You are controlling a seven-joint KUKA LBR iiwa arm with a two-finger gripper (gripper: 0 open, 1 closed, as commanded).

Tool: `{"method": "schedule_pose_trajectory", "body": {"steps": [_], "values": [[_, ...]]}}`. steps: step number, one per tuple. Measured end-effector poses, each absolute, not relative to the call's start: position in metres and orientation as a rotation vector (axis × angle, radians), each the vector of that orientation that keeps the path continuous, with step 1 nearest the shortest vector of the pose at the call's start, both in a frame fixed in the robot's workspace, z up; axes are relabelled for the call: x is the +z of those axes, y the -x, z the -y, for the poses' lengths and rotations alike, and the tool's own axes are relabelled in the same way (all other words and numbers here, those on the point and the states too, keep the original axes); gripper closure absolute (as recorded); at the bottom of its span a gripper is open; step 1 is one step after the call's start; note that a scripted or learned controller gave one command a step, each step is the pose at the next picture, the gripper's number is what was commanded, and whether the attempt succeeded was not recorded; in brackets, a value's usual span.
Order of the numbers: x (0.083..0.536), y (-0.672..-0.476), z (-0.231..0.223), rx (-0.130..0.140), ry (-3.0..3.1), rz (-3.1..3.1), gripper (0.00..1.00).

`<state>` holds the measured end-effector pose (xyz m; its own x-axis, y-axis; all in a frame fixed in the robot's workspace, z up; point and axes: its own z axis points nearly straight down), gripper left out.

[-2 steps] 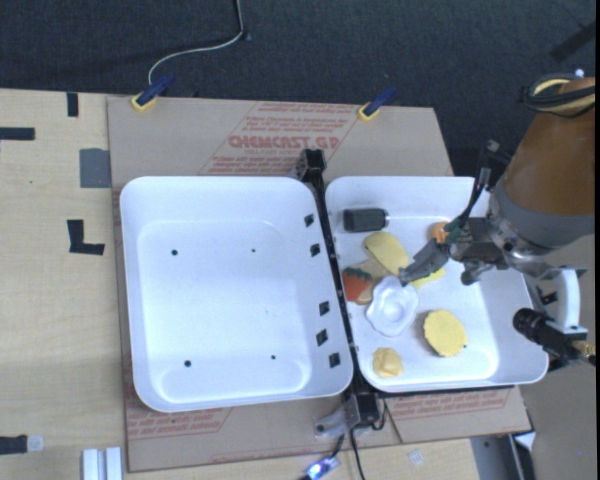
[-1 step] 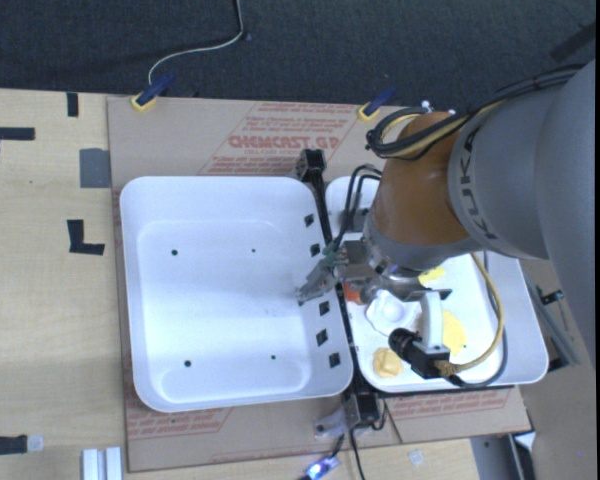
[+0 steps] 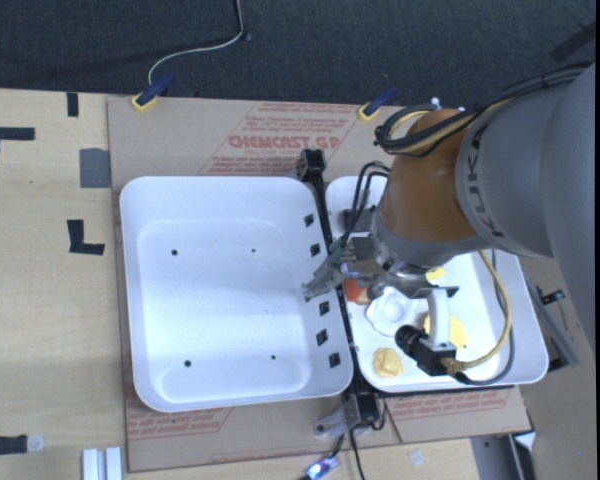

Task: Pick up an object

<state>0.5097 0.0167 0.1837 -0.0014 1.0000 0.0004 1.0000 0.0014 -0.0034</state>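
At the far left of the frame the tabletop showed bare wood with a few black marks. A cardboard sheet with red print lay over it, held at its top edge by two clips with blue and yellow on them, one at the upper left and one nearer the middle. A thin cable ran from the left clip up toward the top of the frame.

On the cardboard sat the left bin, white and shallow, with a few small dark dots on its floor. A black divider ran between it and the right bin.

Over the right bin stood the arm, grey with an orange band, coming in from the right of the frame and hiding much of that bin. The tool was low in the right bin, close to the divider. I could not tell from where I stood whether it was open or closed, or whether it gripped anything.

Just beside the tool lay a small red piece and a white round piece. Lower in the bin lay a yellow lump, and to the right of the white piece a pale yellow thing partly behind a black part of the arm's fittings.
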Motion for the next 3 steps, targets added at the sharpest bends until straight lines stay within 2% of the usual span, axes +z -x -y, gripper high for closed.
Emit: {"method": "schedule_pose_trajectory", "body": {"steps": [1,2,3], "values": [[0.332,-0.484,-0.085,-0.02,2.212,2.238,0.0],[0.226,-0.5,-0.149,0.01,2.211,2.225,0.0],[0.24,-0.5,-0.146,0.007,2.216,2.222,1.0]]}}
